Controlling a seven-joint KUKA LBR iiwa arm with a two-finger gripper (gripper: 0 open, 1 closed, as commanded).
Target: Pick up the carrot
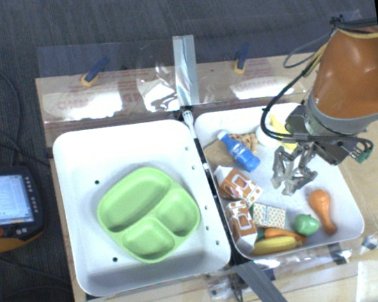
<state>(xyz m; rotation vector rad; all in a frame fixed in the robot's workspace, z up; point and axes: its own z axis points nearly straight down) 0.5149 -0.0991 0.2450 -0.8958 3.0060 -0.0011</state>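
The carrot (277, 233) lies near the front wall of the right bin (346, 190), a slim orange shape mostly tucked between a banana (273, 244) in front of it and a patterned packet (269, 215) behind it. Just to its right sits a round green fruit (306, 223), and beyond that an orange drumstick-shaped toy (322, 208) lies lengthwise near the bin's right wall. Further back along the bin's left side are two small orange-and-white boxes (239, 187), and behind them a blue bottle (238, 152) lies tilted toward the back.

The gripper (293, 182) hangs over the middle of the right bin, well apart from the carrot and behind the drumstick toy. Its metal fingers (281, 169) point down toward the bin floor (nothing can be seen between them), and I cannot tell whether they are spread or closed. Above it the arm's orange band (350, 77) fills the upper right, with black cables looping around the wrist.

The left bin (77, 156) holds a green divided plate (149, 212), sitting at a slant near its centre. Both bins rest side by side on the bench (54, 96). On the dark floor at far left lies a control pendant (4, 207) with a lit screen.
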